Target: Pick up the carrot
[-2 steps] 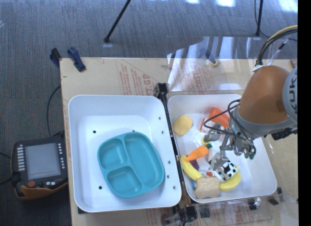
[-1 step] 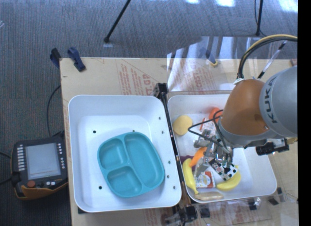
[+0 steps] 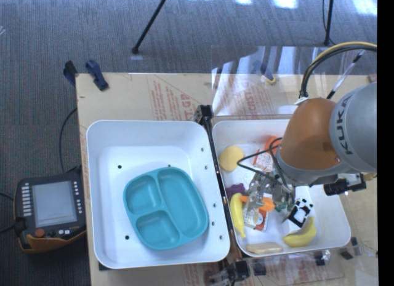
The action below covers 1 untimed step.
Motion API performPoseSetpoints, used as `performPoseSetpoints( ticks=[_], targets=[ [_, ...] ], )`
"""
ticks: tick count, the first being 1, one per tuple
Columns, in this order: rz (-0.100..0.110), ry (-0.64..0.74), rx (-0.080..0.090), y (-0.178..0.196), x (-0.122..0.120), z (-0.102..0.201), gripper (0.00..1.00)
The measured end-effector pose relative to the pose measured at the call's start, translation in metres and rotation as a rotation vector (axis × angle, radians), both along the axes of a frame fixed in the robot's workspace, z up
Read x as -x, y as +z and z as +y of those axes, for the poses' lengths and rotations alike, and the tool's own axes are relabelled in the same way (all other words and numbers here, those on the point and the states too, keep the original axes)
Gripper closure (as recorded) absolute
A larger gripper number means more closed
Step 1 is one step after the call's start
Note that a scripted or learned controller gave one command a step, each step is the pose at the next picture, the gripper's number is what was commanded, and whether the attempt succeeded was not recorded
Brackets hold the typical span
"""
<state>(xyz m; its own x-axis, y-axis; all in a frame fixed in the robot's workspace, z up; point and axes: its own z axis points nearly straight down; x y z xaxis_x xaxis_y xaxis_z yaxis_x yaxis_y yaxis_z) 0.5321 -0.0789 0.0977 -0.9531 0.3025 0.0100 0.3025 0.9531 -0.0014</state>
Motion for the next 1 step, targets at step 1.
performPoseSetpoints(
  ticks=[1],
  targets=[
    [-0.001,-0.250,0.002,0.0409,0.0376,-0.0061,1.00]
  ],
)
